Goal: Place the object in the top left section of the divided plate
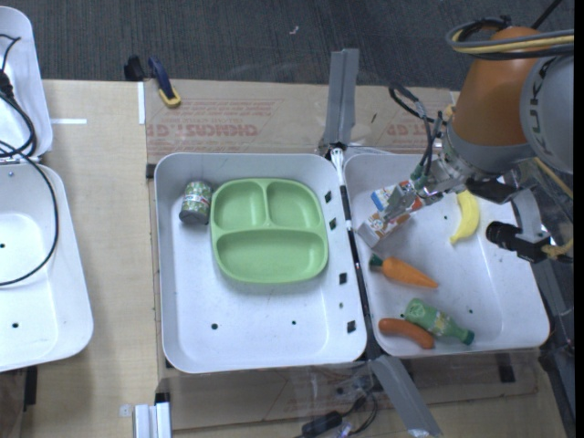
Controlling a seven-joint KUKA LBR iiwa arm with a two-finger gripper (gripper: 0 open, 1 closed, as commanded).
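Note:
A light green divided plate (269, 254) lies in the left bin (260, 322), with two small sections at its far side and one large section nearer me. In the right bin (497, 290), a small white carton with red and blue print (385, 215) lies tilted near the upper left corner. My gripper (408, 199) comes down from the orange-banded wrist and sits right on the carton's upper right end. The wrist hides where the two meet.
A small green-labelled can (194, 201) stands left of the plate. The right bin also holds a banana (467, 217), a carrot (408, 272), a green bottle (440, 323) and a red sausage-like piece (406, 333). A grey divider post (342, 99) rises between the bins.

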